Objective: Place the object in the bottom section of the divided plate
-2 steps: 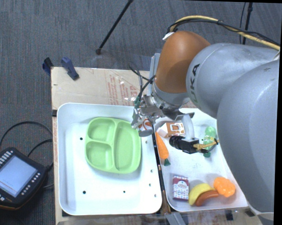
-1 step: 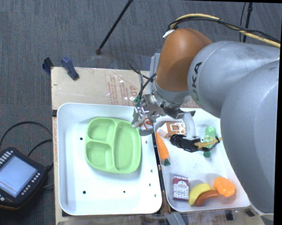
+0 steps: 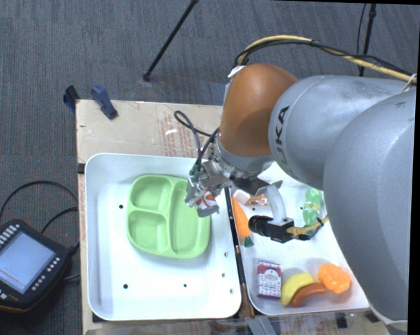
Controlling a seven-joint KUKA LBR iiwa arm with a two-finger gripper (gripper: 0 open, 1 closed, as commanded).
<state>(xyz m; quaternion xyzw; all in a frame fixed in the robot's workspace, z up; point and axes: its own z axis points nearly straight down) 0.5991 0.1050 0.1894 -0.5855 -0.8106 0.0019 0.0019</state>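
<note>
The light green divided plate point(image 3: 167, 218) lies in the left white bin point(image 3: 121, 298), with two small sections on its left and one long section on its right. My gripper point(image 3: 202, 200) hangs over the plate's upper right rim, next to the wall between the bins. It is shut on a small red and white object point(image 3: 209, 196), of which only a sliver shows between the fingers. The big grey arm with its orange band comes in from the right and hides the back of the right bin.
The right bin point(image 3: 343, 301) holds an orange carrot point(image 3: 241, 221) by the divider, a red box point(image 3: 268, 279), a yellow and orange piece point(image 3: 299, 289), an orange pepper point(image 3: 334, 277), a green item point(image 3: 313, 201) and a white and red item point(image 3: 254, 198). A teach pendant point(image 3: 22, 263) lies on the floor at the left.
</note>
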